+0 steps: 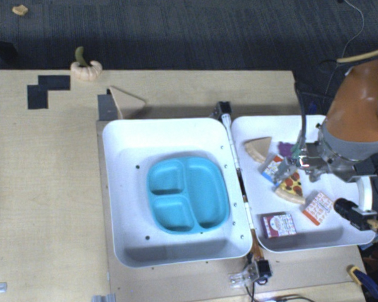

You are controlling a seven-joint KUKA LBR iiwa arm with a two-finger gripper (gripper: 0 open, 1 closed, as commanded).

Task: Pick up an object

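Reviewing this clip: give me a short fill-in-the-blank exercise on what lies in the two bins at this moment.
1. The blue plastic divided tray lies in the ____ white bin.
2. The blue tray has ____ compartments.
3. The toy pizza slice with red dots lies in the ____ white bin.
4. The dark red rectangular packet lies near that bin's ____ edge.

Missing words: left; three; right; front

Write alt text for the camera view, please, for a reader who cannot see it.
The gripper hangs low over small toy foods in the right bin, beside a pizza slice. The left bin holds a blue divided plate.
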